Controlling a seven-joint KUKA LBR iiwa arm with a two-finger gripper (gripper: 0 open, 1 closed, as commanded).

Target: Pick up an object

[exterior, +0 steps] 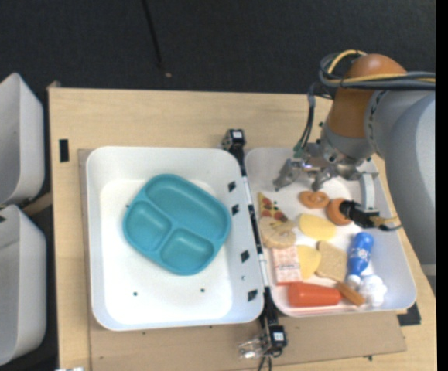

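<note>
Overhead, we see the gripper (301,175) spread wide above the back of the right bin (406,280), holding nothing. Just in front of it lies a small brown pretzel (313,199), beside the other toy foods; the left bin (100,300) holds 1 teal tray (177,224).

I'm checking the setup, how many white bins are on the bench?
2. The left bin holds a teal divided tray; the right bin, touching it, holds the small food items, beneath the gripper.

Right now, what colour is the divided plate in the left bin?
Teal blue, the divided plate shows plainly in the camera view.
</note>
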